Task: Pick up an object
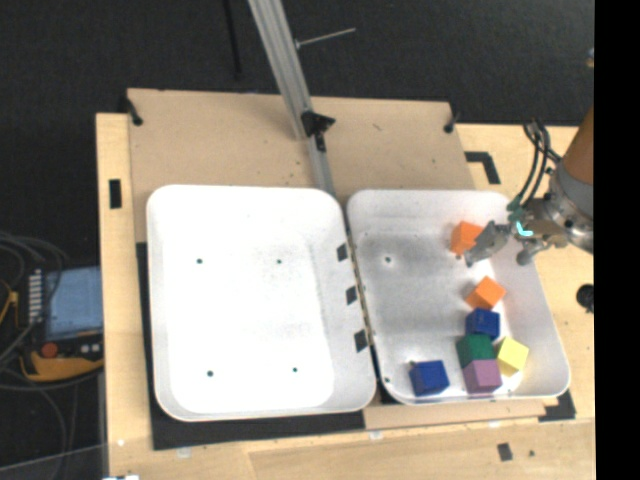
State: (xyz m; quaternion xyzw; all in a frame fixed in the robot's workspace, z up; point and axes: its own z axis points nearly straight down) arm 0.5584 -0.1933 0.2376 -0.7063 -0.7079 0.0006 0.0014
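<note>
**Open gripper above the right bin's blocks**

Nearest the camera, a blue foam cube lies at the right white plastic bin's front wall, with a purple cube, yellow cube and green cube clustered just beside it. Behind sit a second blue cube and an orange cube. Another orange block lies beside the two-finger gripper, whose fingers are spread apart, gripping nothing

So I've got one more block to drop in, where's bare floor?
The left bin is bare wall to wall. In the right bin, the left half is free above the blue block. The right side is crowded: blocks, with the hand above.
</note>
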